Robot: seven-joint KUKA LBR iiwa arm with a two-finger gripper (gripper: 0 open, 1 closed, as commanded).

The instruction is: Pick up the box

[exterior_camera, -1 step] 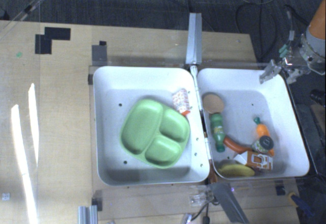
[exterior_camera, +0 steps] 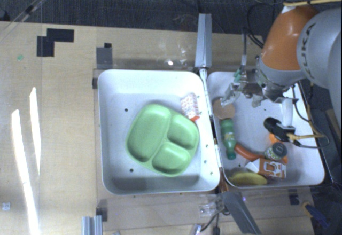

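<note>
The box [exterior_camera: 270, 167] is small and orange with a white picture on it. It lies near the front right corner of the right bin [exterior_camera: 315, 175], between a yellow banana [exterior_camera: 249, 178] and a small round can [exterior_camera: 278, 150]. My gripper [exterior_camera: 243, 91] hangs over the back left part of the right bin, well away from the box and toward the rear. A brown object [exterior_camera: 222, 107] lies just to the gripper's left and front. Nothing shows between the fingers.
A green bottle [exterior_camera: 228, 138] lies along the right bin's left wall, with an orange carrot-like piece [exterior_camera: 247, 151] beside it. The left bin [exterior_camera: 112, 170] holds a green divided plate [exterior_camera: 163, 138] and a small patterned packet [exterior_camera: 189, 106].
</note>
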